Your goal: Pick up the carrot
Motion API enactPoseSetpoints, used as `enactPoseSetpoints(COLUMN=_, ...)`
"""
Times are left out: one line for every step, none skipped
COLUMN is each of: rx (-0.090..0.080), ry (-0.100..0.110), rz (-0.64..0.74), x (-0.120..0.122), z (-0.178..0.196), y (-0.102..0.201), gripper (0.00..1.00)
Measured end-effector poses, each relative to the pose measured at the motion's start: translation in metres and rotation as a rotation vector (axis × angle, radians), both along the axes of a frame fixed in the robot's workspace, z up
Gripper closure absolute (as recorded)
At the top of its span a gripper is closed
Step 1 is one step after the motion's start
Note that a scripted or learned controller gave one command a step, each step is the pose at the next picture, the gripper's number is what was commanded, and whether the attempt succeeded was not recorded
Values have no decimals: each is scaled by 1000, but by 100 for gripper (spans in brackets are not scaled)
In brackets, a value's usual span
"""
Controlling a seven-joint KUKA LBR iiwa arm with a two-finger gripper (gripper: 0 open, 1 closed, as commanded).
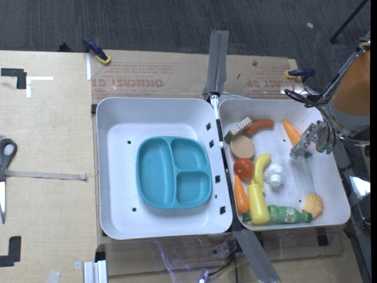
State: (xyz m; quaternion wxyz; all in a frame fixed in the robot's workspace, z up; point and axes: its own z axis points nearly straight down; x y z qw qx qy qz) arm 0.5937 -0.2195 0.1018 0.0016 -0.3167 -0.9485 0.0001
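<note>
An orange tapered carrot lies in the right bin near its far wall. A second orange carrot-like piece lies along that bin's left wall. My gripper hangs over the right bin's bare floor, just to the near right of the far carrot and apart from it. It is open, with nothing between its fingers.
The right bin also holds a reddish sausage, a round tan slice, a tomato, a banana, a white lump, a yellow bottle, a green bottle and a corn piece. The left bin holds a teal divided plate.
</note>
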Motion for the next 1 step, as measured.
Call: enactPoseSetpoints(rx=-2, ry=-4, rz=-203, x=-31, z=56, y=67, gripper=100)
